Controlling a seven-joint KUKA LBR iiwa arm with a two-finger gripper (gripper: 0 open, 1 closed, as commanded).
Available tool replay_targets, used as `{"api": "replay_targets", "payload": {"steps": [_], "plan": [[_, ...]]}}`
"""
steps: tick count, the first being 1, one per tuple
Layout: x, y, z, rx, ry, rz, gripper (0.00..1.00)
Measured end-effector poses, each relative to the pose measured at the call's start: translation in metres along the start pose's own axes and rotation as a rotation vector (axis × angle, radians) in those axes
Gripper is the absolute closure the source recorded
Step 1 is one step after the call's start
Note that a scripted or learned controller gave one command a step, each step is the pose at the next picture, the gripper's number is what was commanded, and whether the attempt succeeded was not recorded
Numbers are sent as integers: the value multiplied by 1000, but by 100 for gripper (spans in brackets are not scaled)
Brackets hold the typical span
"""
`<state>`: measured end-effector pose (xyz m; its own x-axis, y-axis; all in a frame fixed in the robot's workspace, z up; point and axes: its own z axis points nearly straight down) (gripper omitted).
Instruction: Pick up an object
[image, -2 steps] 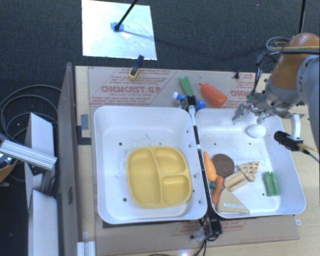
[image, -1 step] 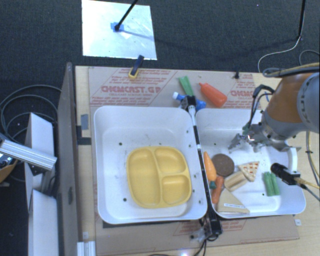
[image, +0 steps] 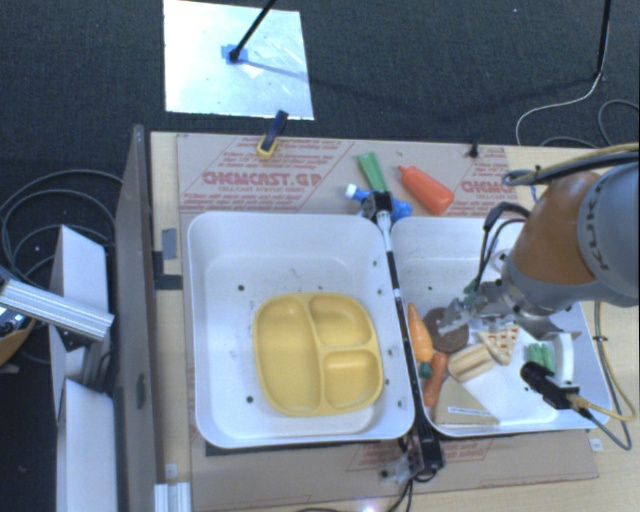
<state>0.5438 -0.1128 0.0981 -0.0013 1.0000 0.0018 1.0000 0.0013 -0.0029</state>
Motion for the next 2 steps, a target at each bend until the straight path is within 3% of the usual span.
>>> {"api": "replay_targets", "payload": {"steps": [1, 2], "plan": [[17, -45, 7, -35, -15, 0, 0], [-12, 48, 2, -15, -6, -4, 0]]}}
